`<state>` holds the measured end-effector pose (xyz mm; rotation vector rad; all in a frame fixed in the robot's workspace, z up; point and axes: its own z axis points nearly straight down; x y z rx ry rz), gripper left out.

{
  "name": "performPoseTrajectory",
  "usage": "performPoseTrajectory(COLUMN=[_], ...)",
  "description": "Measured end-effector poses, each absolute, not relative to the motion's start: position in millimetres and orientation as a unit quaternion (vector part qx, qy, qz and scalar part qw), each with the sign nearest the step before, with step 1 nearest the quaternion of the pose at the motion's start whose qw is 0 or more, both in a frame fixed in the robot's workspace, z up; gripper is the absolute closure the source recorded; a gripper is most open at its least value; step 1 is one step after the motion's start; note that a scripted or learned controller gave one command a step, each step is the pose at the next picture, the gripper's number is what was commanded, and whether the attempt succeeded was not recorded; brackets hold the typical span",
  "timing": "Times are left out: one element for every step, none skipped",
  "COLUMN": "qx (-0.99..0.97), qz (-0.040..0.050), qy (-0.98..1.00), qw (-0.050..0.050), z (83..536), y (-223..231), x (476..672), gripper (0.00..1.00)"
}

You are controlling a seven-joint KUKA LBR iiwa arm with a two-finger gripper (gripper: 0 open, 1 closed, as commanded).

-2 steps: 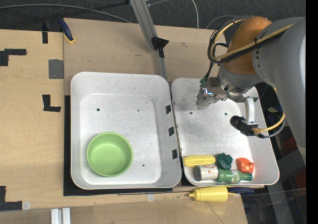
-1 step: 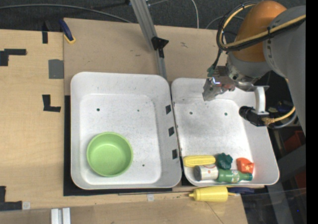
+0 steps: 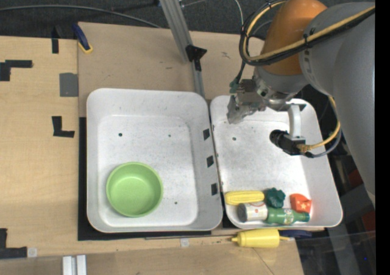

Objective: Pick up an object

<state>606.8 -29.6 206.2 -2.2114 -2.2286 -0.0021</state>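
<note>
My gripper (image 3: 235,113) hangs over the far left corner of the right bin (image 3: 262,152), well away from the objects. Those lie in a cluster along that bin's near edge: a yellow corn cob (image 3: 244,197), a white and red can (image 3: 252,212), a green bottle (image 3: 284,216), a dark green piece (image 3: 275,195) and a red-orange item (image 3: 300,203). A green bowl (image 3: 134,189) sits in the near left corner of the left bin (image 3: 152,127). I see nothing held by the gripper.
A yellow squeeze bottle (image 3: 258,238) lies on the bench just outside the right bin's near rim. A grey post (image 3: 173,11) rises behind the bins. The arm's black fitting and cables (image 3: 291,141) hang over the right bin's middle right.
</note>
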Motion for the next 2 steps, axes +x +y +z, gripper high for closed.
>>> performPoseTrajectory(qx=[-0.705, -0.705], qz=[-0.0003, 0.0008], qy=[-0.709, -0.709], qw=[0.001, 0.002], z=[221, 224], y=[16, 60], x=[594.3, 573.3], gripper=[1.0, 1.0])
